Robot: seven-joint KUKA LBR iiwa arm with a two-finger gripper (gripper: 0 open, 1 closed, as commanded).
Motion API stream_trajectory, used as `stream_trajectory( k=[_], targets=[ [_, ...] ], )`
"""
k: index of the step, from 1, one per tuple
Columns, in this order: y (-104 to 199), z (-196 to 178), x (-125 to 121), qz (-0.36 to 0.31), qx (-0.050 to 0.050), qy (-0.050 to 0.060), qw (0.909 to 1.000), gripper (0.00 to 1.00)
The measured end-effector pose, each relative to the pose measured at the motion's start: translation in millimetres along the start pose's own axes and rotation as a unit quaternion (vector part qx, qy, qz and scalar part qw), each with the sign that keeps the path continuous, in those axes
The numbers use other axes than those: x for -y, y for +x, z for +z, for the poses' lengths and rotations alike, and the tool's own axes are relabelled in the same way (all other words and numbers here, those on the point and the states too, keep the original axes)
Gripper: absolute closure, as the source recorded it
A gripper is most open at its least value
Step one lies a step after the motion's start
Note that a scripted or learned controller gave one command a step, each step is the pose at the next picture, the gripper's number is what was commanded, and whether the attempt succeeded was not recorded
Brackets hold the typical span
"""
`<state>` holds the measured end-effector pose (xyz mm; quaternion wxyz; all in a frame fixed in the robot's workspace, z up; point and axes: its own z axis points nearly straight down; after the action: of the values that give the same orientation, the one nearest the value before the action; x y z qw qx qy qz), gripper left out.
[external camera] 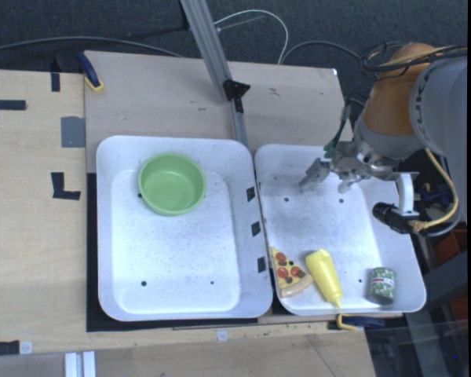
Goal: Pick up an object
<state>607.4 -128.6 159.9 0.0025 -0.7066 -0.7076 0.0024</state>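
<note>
Reaching in from the worktop's right edge, the grey arm [412, 100] with its orange band hangs over the far part of the right bin [298, 159]. Its hand [330, 177] points down toward the bin floor near the far rim, with one finger slanting left and another dropping beside it — they look spread apart, and nothing sits between them.

Along the near edge of that same right bin lie three things. A slice of pizza [286, 272] rests in the near-left corner, touching or just beside a yellow mustard bottle [324, 275] that lies on its side, its cap end toward the near rim. A small green and grey can [381, 284] stands in the near-right corner, apart from the bottle. All three are well apart from the hand.

The left bin [118, 281] carries a green bowl [171, 183], upright, in its far half toward the left side.

A grey pole [208, 38] slants across the far edge of the worktop [31, 210], ending at a black clamp [235, 89] — just beyond the seam between the bins.
</note>
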Motion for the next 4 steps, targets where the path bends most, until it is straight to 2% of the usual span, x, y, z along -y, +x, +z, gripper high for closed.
stream_trajectory(
  k=[1,2,3,4],
  targets=[
    [7.5,62.4,4.4,0.000,0.000,0.001,1.0000,0.00],
    [7.9,70.6,4.0,0.000,0.001,-0.003,1.0000,0.00],
    [8.9,60.6,4.2,-0.001,0.000,-0.003,1.0000,1.00],
    [16.3,16.0,2.5,-0.001,0.000,-0.005,1.0000,1.00]
  ],
)
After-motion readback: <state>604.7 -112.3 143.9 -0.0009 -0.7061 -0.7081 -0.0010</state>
